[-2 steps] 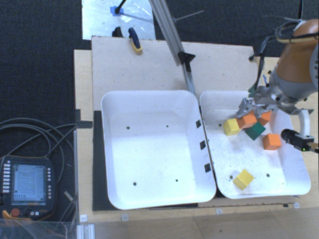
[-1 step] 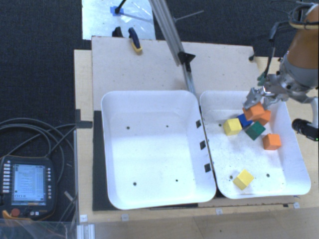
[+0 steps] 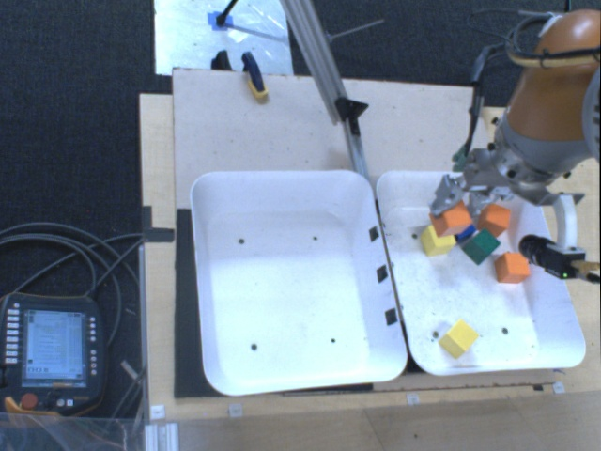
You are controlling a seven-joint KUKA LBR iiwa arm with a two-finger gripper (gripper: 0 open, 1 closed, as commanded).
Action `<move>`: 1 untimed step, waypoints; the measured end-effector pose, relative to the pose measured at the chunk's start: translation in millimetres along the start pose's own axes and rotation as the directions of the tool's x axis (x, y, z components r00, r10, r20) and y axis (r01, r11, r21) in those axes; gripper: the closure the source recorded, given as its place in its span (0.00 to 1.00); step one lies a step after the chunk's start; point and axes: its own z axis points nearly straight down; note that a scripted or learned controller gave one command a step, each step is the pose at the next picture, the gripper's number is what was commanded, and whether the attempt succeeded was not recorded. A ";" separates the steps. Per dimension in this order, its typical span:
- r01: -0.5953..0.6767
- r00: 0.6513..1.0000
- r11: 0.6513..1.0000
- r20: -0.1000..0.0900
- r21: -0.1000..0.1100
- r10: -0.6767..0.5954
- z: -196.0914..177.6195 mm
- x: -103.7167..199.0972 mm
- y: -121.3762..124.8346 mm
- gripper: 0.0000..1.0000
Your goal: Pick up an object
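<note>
Orange cube (image 3: 455, 219) wedged at the gripper (image 3: 454, 205), fingers hidden, so grasp impossible to tell. Clustered close by in the right bin (image 3: 554, 341): yellow cube (image 3: 436, 241), green cube (image 3: 481, 246), more orange cubes. Lone yellow cube (image 3: 459, 338) nearer the front rim.

Small coloured blocks in the right bin (image 3: 526, 346). Clustered far: orange (image 3: 456, 218), orange (image 3: 495, 219), yellow (image 3: 435, 241), green (image 3: 481, 246), orange (image 3: 512, 267). Alone near: yellow (image 3: 459, 338).

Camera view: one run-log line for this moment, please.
gripper over block cluster, right bin | orange block beneath | grasp unconfirmed | lone yellow block near front
</note>
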 end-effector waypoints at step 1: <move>0.001 1.000 1.000 -0.001 0.001 -0.001 19.6 52.2 -6.6 1.00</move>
